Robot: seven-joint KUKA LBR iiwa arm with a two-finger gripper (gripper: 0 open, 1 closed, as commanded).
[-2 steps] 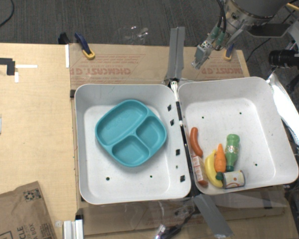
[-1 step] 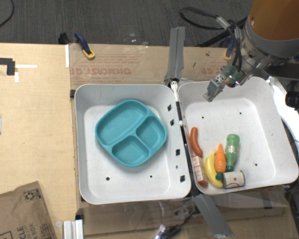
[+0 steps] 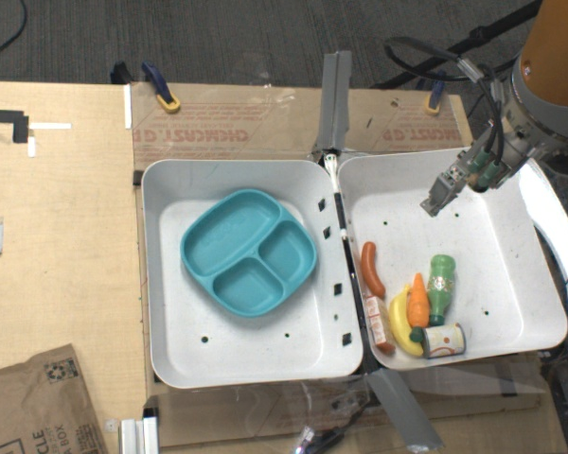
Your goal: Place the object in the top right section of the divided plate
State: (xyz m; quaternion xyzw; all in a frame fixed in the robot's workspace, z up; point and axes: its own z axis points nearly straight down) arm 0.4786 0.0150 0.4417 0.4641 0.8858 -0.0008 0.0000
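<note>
The jaws (image 3: 444,195) are hanging in the upper part of the right bin (image 3: 511,324), and the toy foods are lying below them, toward the lower middle of the frame: a sausage (image 3: 371,270), a banana (image 3: 402,329), a carrot (image 3: 417,303), a green bottle (image 3: 440,287) and a small can (image 3: 443,340). Most are lying with their long axes running up and down the frame. Nothing is showing between the jaws, though how far open they are is too blurred to tell. The divided plate (image 3: 249,251) is sitting in the left bin (image 3: 170,348), well to the left. Which food is meant is unclear.

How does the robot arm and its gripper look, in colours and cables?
The grey arm carries an orange band at the view's top right. Black cables run along the wrist to a small grey gripper with green details.
</note>
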